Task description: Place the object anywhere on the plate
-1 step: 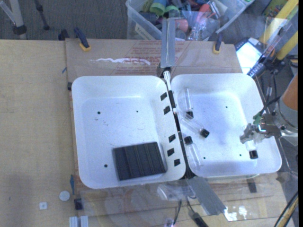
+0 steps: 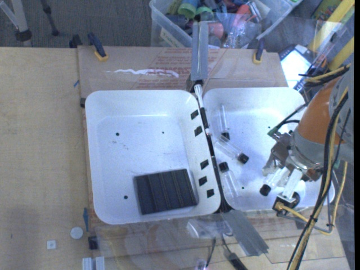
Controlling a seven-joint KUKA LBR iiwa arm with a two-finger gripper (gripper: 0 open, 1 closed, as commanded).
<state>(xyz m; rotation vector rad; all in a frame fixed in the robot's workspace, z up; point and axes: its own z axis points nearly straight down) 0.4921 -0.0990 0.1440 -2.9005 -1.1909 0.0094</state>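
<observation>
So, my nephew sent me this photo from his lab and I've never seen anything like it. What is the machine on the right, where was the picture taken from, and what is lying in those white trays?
One camera fixed above the bench took it, looking down at a slant. The grey machine with the orange band is a robot arm reaching in from the right. Its end carries a two-finger gripper, low over the right bin. I cannot tell whether it holds anything. That bin has several small clear tubes with black caps scattered in it. The left bin holds a dark ribbed rectangular plate near its front edge. Behind the bench sits a tub of colourful toys.
</observation>
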